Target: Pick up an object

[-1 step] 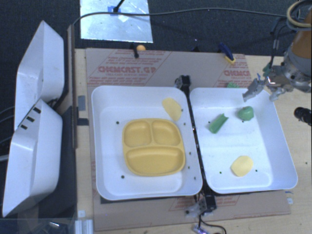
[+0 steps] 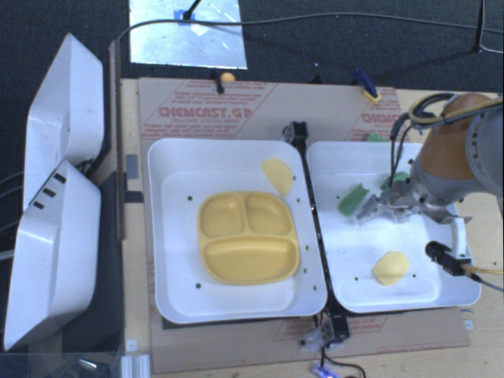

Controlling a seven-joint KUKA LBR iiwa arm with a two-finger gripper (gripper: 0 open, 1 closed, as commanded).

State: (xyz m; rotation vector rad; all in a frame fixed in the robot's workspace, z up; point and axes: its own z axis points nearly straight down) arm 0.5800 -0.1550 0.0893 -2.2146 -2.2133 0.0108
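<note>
White plastic makes up the two shallow bins that sit side by side on the tabletop (image 2: 260, 101), whose brown protective sheet carries red lettering. The left bin (image 2: 169, 211) and the right bin (image 2: 335, 266) touch along a dark seam that runs down the middle between them.

The grey arm (image 2: 480, 144) comes in from the right over the right bin, with its orange band (image 2: 445, 152) just above the wrist and several cables looping over it. The hand (image 2: 370, 205) hangs low over the upper middle of the right bin, pointing leftward. Its fingers are too blurred and small to read, so I cannot tell whether the hand is open or closed, or whether it grips anything.

In the left bin, a yellow divided tray (image 2: 248, 237) lies flat near the centre, with two small compartments at the top and one wide compartment below. Above and to the right of it, close to the bin's upper right corner, lies a pale yellow oval piece (image 2: 277, 175), apart from the tray.

In the right bin, a pale yellow lump (image 2: 390, 268) rests on the floor toward the lower right, well below the hand. A small green block (image 2: 352, 198) lies tilted in the upper left part of that bin, just beside the tip of the hand; whether the two touch cannot be made out.
</note>
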